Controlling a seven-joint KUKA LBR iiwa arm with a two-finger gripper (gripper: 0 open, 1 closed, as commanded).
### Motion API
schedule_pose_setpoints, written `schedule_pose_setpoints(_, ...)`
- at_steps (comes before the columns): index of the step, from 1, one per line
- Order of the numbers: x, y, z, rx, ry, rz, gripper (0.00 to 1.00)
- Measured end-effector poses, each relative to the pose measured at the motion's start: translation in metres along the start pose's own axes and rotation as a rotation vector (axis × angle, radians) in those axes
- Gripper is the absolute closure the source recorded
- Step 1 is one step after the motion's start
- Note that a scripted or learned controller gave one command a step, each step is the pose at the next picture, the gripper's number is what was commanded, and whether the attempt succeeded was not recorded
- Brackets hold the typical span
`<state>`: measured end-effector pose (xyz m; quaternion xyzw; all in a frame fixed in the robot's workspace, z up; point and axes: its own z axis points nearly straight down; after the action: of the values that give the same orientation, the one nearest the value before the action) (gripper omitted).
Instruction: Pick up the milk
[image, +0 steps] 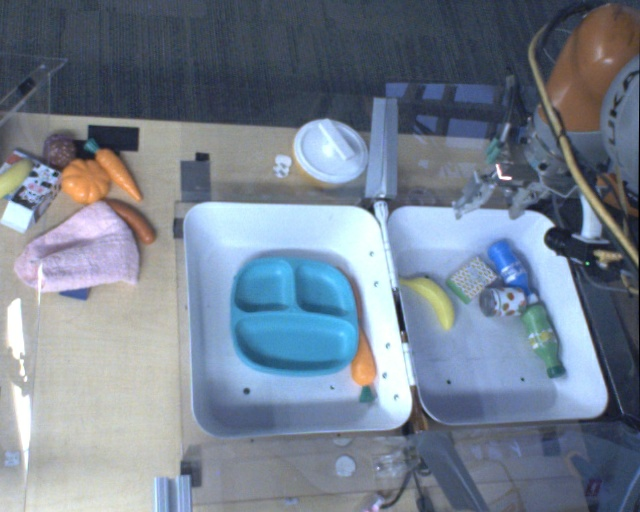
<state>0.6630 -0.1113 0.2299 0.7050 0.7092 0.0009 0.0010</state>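
Carrot lies at the left bin's 5 o'clock, beside the blue tray. Milk, a small carton, sits near the right bin's centre, long axis running 2-to-8 o'clock. From the tool, fingers apart and holding nothing, milk lies toward 7 o'clock.

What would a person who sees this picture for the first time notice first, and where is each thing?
The blue divided plate in the left bin stands out most, with a carrot at its right edge. In the right bin, a banana, a green bottle and two cans lie together. The gripper hangs over that bin's far edge.
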Motion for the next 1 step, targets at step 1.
schedule_pose_setpoints(1, -0.0402, -0.0269, 0.1024, 0.001, 0.0, -0.16, 0.0)
